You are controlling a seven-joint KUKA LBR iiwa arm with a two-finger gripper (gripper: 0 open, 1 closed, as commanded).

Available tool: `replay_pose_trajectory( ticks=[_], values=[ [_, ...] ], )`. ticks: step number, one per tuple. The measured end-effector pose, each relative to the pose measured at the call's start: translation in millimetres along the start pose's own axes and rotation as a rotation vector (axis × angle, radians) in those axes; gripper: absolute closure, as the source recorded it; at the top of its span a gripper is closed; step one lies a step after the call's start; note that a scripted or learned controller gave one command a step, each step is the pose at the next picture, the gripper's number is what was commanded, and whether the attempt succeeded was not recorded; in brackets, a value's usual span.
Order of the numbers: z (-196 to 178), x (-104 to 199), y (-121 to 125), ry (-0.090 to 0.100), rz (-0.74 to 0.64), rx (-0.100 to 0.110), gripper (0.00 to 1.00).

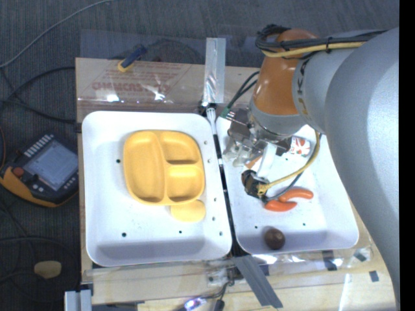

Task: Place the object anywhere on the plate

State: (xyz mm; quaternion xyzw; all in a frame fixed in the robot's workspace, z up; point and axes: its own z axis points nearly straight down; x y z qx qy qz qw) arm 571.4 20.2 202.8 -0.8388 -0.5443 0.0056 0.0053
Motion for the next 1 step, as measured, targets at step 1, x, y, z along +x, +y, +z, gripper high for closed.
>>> replay_pose_trajectory(
  ticks=[1],
  values=[
    [0.1, 0.0, -0.1, 0.000, 0.000, 0.000, 0.00]
  ],
)
